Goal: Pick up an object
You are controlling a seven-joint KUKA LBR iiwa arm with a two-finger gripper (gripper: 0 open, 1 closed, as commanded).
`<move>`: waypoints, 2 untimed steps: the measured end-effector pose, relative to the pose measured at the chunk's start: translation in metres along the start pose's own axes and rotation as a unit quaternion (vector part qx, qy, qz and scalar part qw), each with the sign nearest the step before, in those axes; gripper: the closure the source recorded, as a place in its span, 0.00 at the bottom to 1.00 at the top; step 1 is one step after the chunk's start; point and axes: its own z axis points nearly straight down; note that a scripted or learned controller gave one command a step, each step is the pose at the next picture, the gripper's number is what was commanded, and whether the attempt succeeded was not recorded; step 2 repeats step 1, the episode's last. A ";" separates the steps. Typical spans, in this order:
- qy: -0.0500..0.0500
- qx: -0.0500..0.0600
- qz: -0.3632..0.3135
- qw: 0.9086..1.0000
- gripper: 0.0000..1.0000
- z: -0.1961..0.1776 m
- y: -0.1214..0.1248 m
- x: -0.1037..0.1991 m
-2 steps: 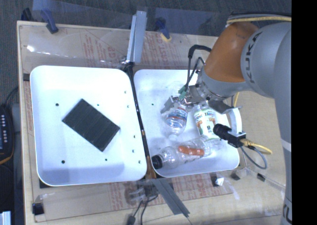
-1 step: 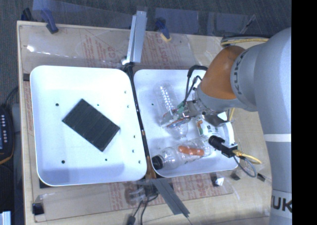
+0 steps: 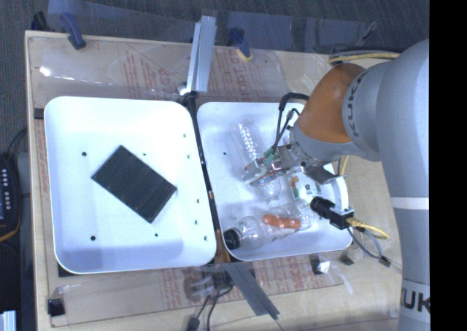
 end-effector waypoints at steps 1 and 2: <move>0.000 -0.002 0.117 0.993 1.00 -0.043 0.012 -0.027; 0.000 -0.002 0.117 0.993 1.00 -0.043 0.012 -0.027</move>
